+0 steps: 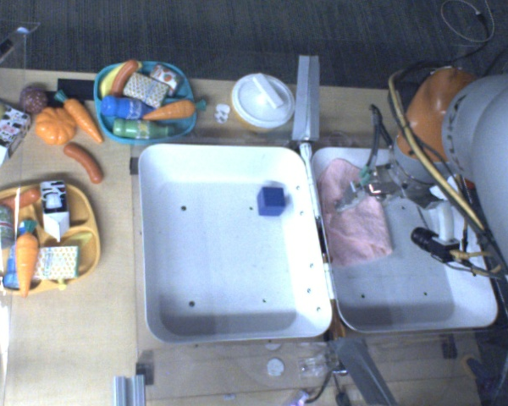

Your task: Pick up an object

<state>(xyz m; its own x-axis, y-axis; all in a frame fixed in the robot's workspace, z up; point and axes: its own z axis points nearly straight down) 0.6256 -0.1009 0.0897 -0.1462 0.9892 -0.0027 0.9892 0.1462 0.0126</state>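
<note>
Reaching in from the right, arm hangs over right bin. Left bin holds only a blue cube, well apart. Pink cloth lies crumpled along the right bin's left wall. Gripper sits on the cloth's upper edge, likely targeting it; finger state: cannot tell.
</note>
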